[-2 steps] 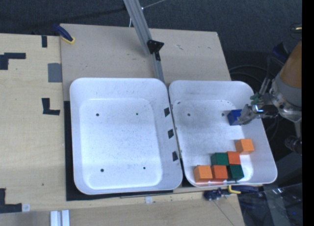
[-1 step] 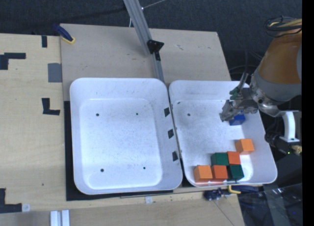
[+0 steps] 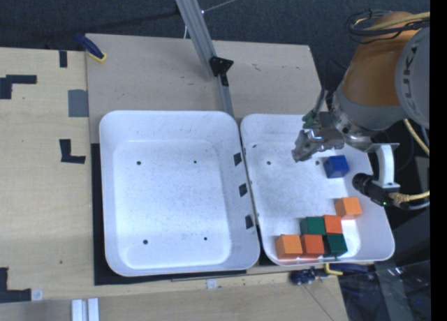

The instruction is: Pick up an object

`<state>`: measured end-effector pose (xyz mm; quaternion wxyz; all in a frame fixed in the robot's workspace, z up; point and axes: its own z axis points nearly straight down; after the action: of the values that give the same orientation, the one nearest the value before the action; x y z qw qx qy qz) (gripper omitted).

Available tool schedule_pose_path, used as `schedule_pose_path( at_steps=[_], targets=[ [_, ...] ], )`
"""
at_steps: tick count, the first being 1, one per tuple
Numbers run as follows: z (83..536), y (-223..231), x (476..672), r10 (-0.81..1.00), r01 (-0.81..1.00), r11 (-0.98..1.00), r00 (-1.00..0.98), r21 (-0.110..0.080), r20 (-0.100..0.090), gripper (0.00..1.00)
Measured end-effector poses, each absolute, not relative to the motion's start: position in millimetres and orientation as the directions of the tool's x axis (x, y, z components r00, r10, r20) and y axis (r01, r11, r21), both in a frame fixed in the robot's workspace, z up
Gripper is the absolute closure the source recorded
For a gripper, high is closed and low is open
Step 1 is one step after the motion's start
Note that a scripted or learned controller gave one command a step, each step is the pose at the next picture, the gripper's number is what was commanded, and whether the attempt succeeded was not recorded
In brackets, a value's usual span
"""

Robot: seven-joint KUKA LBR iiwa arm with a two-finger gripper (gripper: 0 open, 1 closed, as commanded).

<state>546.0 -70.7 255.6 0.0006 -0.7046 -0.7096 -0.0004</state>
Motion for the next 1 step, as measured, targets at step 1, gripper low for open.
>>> schedule_pose_path(
  at_steps=[1],
  targets=[
    [259.3, -18.4, 570.4, 1.0, 1.0, 0.008, -0.008, 0.0, 0.002, 1.0]
  ],
)
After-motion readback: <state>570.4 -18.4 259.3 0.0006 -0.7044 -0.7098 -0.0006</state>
